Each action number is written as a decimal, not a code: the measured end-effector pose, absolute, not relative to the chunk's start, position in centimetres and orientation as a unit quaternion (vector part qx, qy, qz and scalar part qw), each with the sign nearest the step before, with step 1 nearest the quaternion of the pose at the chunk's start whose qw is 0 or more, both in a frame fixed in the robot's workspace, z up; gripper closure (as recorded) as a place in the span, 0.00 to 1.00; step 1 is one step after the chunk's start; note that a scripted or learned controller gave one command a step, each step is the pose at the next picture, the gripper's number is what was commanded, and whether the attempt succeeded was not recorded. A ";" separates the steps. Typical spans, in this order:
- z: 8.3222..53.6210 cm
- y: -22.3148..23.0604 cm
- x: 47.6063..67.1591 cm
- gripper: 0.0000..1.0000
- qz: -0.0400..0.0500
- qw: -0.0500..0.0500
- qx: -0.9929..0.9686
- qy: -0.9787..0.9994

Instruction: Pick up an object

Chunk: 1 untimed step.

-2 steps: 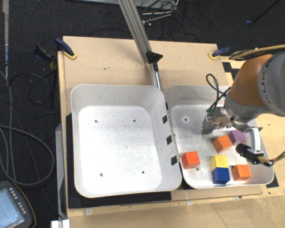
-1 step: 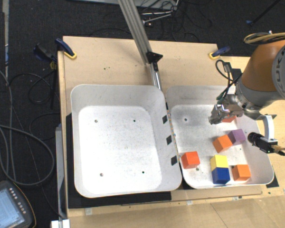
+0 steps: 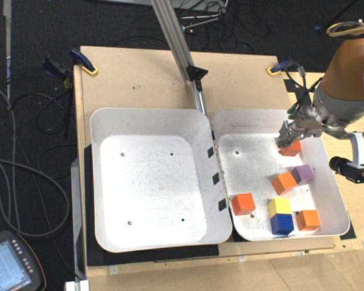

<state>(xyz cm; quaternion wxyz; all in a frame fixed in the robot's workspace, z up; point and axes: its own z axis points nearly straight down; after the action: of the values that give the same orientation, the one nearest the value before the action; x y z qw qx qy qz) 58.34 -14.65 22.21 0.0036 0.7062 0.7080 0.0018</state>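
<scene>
Reaching in from the frame's right, the arm (image 3: 346,77) lowers its gripper (image 3: 287,139) onto a red-orange block (image 3: 290,149) in the right bin's (image 3: 255,150) upper part; whether its fingers grip is unclear. Lower down lie orange cubes (image 3: 284,182), a purple cube (image 3: 303,174), and a yellow-blue block (image 3: 281,216).

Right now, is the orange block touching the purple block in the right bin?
Touching. In the camera view, the orange block and purple block meet edge to edge, no white bin floor between.

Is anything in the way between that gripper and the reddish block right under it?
Nothing visible stands between them. The gripper sits directly over the red-orange block near the far side of the right white bin, partly covering it. The orange cube and purple cube lie nearer the camera, apart from it.
</scene>
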 end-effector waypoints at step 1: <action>21.8 -8.9 60.2 1.00 0.001 0.001 0.704 0.710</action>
<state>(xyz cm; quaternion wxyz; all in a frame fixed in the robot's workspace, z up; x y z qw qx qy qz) 60.22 -8.87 21.76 0.0005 0.7041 0.7101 0.0014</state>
